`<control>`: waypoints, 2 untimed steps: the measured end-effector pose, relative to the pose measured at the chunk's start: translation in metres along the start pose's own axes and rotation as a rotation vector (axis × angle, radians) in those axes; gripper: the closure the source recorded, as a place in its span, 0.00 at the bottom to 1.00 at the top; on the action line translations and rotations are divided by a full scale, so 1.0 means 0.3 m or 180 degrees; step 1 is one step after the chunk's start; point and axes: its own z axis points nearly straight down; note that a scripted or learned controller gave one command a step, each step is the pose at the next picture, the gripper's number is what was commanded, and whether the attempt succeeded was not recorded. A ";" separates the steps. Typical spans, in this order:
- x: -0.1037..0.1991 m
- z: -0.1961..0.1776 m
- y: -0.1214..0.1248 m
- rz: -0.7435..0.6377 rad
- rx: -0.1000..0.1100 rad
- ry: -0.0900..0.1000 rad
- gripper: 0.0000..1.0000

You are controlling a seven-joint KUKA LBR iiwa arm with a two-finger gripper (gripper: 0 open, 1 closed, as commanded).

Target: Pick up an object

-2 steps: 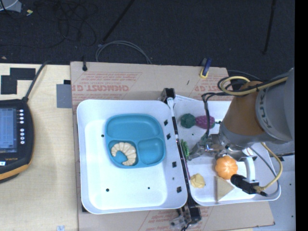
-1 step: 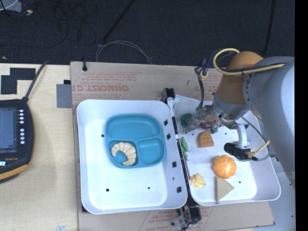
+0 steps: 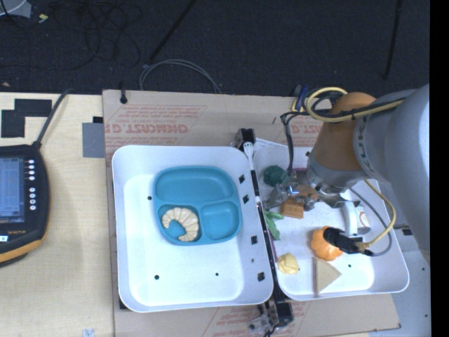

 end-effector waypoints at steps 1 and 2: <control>-0.009 -0.035 0.004 0.0015 -0.0004 -0.0004 1.00; 0.221 -0.353 -0.094 -0.0027 -0.0032 0.0006 1.00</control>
